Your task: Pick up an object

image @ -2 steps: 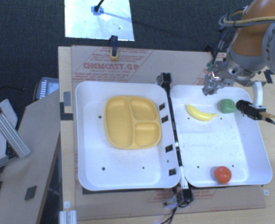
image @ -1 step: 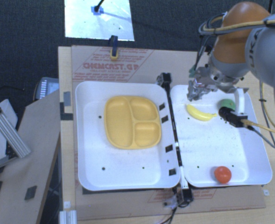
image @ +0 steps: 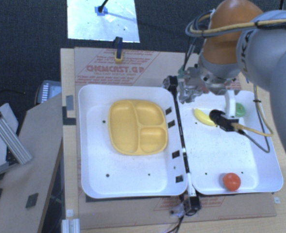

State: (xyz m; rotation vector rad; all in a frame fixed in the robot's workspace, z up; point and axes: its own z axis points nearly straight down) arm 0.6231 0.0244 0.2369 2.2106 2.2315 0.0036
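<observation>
My gripper (image: 185, 95) hangs over the far left corner of the right bin (image: 259, 174), close to the divider between the two bins. Just to its right a yellow banana-shaped piece (image: 202, 116) lies on the bin floor, apart from the gripper. A small green thing (image: 240, 110) sits farther right near the back wall, partly hidden by the robot's bracket. A round red-orange ball (image: 231, 181) rests near the front edge of the same bin.
In the left bin (image: 92, 178) a yellow divided plate (image: 136, 126) lies flat at the middle. The grey arm (image: 274, 57) with its orange band covers the right bin's far right corner. Cardboard lies under both bins.
</observation>
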